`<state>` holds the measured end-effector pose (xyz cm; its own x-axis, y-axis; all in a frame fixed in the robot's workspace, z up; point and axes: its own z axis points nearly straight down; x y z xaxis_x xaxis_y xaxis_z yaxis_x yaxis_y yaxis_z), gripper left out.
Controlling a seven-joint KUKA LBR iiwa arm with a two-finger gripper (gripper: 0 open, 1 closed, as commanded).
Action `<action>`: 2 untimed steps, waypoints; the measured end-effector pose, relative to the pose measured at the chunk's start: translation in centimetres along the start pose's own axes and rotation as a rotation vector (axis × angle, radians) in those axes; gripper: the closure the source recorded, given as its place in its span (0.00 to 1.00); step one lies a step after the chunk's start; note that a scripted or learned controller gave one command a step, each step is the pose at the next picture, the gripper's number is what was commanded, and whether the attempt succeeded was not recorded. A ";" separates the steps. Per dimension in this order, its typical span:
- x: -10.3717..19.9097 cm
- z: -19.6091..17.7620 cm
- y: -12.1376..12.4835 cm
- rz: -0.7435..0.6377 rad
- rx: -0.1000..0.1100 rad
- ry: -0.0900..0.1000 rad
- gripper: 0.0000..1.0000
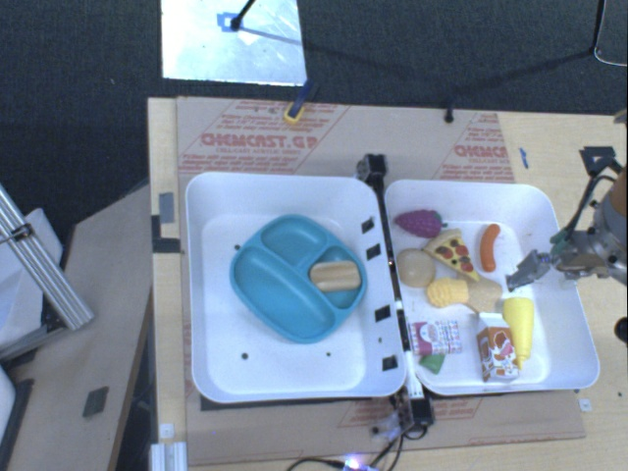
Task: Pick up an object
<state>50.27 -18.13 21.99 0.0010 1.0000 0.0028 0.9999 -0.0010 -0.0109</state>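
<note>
Currently the gripper (pixel 525 273) sits over the right side of the right bin (pixel 564 226), reaching in from the right edge of the view; whether it is clenched or released cannot be told from this angle, and nothing is seen held in it. Just below it lies a yellow bottle-shaped toy (pixel 519 324), close under the tip. Beside that toy, down and to the left of the gripper, stands a small brown carton (pixel 497 353). Left of the gripper, near, an orange sausage-shaped toy (pixel 489 247) lies roughly upright in the view. Further left are a pizza slice (pixel 452 251), a yellow corn piece (pixel 448 292) and a pale round toy (pixel 416 268), the three close together. A purple grape bunch (pixel 420 223) lies up and to the left, toward the bin's far corner. Down and to the left, near the divider, lies a pink-and-white packet (pixel 436 337) with a green piece (pixel 431 363) just below it. Well apart to the left, the left bin (pixel 211 361) holds a blue divided plate (pixel 285 281) with a tan bread-roll toy (pixel 336 276) resting in its right compartment.
</note>
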 end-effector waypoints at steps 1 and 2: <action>0.0 -0.6 0.3 -0.004 -0.012 -0.003 0.00; -0.2 3.8 -0.3 -0.002 -0.009 -0.002 0.00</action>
<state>49.92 -18.28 18.20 -0.0010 1.0000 0.0006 1.0000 0.0010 -0.0018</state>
